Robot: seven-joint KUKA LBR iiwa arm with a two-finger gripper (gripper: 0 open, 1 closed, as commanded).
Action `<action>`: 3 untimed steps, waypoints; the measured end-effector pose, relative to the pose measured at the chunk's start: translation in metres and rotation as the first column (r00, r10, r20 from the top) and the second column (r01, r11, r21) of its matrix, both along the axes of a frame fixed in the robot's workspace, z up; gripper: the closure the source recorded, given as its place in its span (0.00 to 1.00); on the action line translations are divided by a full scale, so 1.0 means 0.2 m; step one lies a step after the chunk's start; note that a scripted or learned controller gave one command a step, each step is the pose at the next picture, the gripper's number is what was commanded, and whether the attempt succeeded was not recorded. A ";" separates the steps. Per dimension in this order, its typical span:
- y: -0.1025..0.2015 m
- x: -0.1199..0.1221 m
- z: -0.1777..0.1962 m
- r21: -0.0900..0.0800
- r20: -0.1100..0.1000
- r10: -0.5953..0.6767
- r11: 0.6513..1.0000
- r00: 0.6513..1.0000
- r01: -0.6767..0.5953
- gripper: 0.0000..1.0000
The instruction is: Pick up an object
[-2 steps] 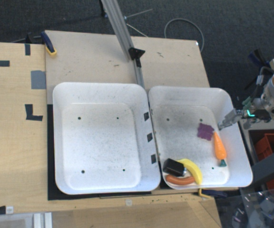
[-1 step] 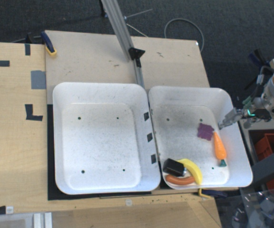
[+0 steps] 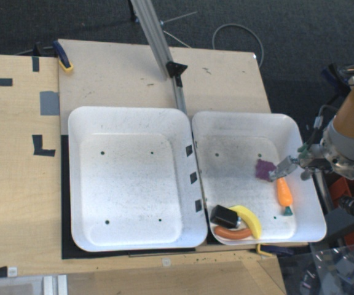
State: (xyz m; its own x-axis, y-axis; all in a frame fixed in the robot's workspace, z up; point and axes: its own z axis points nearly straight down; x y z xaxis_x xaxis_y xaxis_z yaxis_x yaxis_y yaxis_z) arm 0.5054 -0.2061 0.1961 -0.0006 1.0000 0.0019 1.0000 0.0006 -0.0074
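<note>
While the grey two-finger gripper (image 3: 286, 166) hovers beside the small purple block (image 3: 264, 169), jaws apart and empty (approach step), it must next descend, then close.

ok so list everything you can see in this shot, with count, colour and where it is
left bin: 1, white, left of the bench
right bin: 1, white, right of the bench
purple object: 1, purple, right bin, right of middle
carrot: 1, orange, right bin, near right wall
banana: 1, yellow, right bin, front edge
black object: 1, black, right bin, beside banana
sausage: 1, orange-red, right bin, front edge
clamp: 1, blue and yellow, bench's back left
gripper: 1, grey, over the right bin
</note>
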 end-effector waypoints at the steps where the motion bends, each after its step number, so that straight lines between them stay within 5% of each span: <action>1: -0.01 -0.02 -0.32 0.000 -0.001 0.000 1.000 1.000 0.000 0.00; 2: -0.01 -0.02 -0.54 -0.003 0.007 0.000 1.000 1.000 0.000 0.00; 3: 0.00 -0.02 -0.48 -0.002 0.007 0.001 1.000 1.000 -0.001 1.00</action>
State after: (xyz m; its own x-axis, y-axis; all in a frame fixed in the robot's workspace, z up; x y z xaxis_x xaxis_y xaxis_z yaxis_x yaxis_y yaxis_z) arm 0.5019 -0.2069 0.0995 -0.0019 1.0000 -0.0003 1.0000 0.0019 -0.0007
